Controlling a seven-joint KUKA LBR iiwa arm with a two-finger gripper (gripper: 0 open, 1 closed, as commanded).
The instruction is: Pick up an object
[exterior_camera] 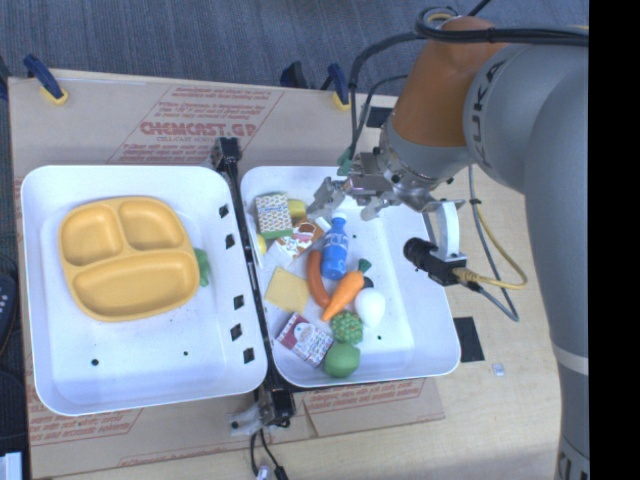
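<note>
The right bin (425,313) holds a pile of toy food. In it a blue bottle (335,250) stands beside an orange sausage (315,278) and a carrot (343,293). Closer to the front lie a white egg (371,308), a green broccoli (347,328), a green lime (341,360), a yellow cheese block (287,291) and a red-and-white carton (304,338). A small patterned box (272,213) sits at the back left. My gripper (347,204) hangs open just above the bottle's cap, its fingers spread to either side with nothing between them.
The left bin (60,368) carries a yellow divided plate (128,256), with a small green piece (203,266) at the plate's right edge. A black divider (245,268) runs between the bins. Cables (490,268) trail off the wrist over the right bin's far edge.
</note>
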